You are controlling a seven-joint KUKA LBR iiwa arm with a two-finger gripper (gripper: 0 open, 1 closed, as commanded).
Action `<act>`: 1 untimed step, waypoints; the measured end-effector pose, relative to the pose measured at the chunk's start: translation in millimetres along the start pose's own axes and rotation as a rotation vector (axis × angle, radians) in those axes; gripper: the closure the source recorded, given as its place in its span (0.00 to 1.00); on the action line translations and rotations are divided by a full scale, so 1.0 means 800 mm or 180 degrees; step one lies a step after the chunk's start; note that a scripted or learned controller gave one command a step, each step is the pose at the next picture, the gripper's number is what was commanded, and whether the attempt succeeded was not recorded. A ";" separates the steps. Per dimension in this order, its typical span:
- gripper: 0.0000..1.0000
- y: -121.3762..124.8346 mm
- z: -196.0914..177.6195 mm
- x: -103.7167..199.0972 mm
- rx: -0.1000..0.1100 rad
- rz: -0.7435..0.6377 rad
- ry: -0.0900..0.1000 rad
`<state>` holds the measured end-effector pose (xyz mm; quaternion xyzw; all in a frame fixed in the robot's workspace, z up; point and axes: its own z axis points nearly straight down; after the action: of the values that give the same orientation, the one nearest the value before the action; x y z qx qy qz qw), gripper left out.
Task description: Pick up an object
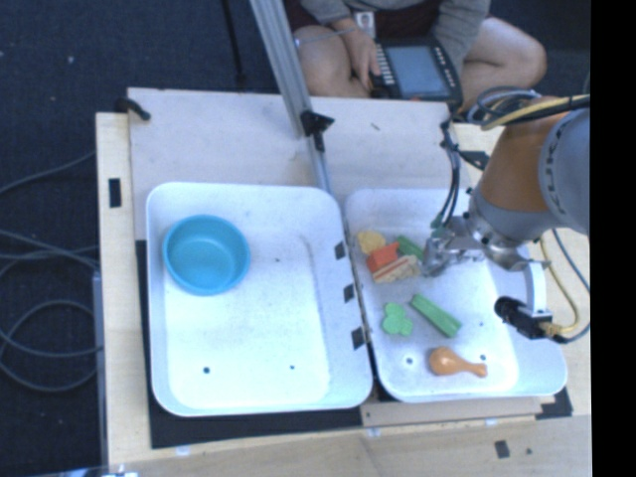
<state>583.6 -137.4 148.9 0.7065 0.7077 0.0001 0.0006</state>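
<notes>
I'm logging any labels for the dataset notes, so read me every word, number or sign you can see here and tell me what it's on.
No text can be read in this view.
Tablet on the person's lap: its screen is lit, but whatever is on it is too small and blurred to read.
Bowl, toys such as the orange piece, both bins: no marks visible.

Even bright overhead light, white bins (248, 366) slightly washed out, soft faint shadows, mild overall blur, dark floor surround
</notes>
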 end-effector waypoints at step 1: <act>1.00 -0.002 -0.072 -0.009 -0.0004 0.0002 -0.0002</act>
<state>581.8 -144.8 206.2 0.7068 0.7075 0.0003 0.0012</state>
